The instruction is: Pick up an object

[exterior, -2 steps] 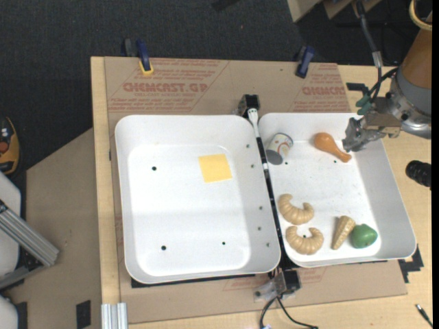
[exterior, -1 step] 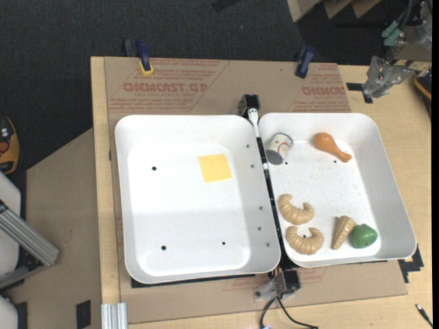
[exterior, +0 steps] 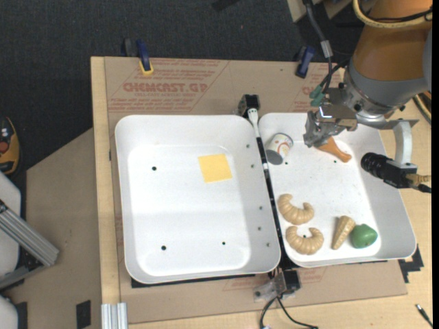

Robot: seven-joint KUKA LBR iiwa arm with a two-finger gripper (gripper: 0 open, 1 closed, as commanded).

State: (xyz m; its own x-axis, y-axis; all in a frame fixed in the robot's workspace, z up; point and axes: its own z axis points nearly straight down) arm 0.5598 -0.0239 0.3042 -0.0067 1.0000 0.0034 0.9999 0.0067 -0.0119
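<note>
My gripper (exterior: 319,133) hangs low over the far part of the right bin (exterior: 384,204). An orange carrot-like piece (exterior: 337,150) pokes out from under it toward the lower right, touching or very close to it. A small white and grey cup-like thing (exterior: 279,145) lies just left of the gripper, by the bin's left wall. Toward the near end of that bin lie two tan croissants (exterior: 296,210) (exterior: 304,239), a tan cone (exterior: 341,231) and a green ball (exterior: 364,236). In the left bin (exterior: 137,204) lies a flat yellow square (exterior: 215,168).
A black fixture (exterior: 385,167) juts in at the right bin's right rim, close to the arm. Black clips (exterior: 249,106) sit along the seam between the bins. Blue clamps (exterior: 143,55) (exterior: 304,61) hold the brown board at the far edge.
</note>
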